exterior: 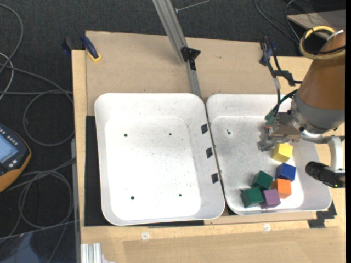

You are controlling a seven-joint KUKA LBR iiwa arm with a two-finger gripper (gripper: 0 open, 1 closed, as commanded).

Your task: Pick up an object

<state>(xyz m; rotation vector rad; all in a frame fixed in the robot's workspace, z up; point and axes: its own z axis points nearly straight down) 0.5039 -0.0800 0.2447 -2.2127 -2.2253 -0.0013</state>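
Gripper [267, 142] low over right bin [233, 163], just beside yellow block [283, 152]; other coloured blocks clustered nearer the front.

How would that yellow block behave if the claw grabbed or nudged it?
The yellow block looks like a rigid cube, so it probably keeps its shape. Flat faces suggest sliding, not rolling. It sits apart from the other blocks, beside the gripper, so a nudge likely moves it alone.

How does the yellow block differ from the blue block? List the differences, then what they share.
Colour: the yellow block is yellow, the blue block blue.
Place: the yellow block lies just below the gripper, apart from the cluster; the blue block sits nearer the bin's front, against the orange block.
Pose: the yellow block looks turned at an angle; the blue block sits squarer.
Shared: both are small cubes of similar size in the right bin.
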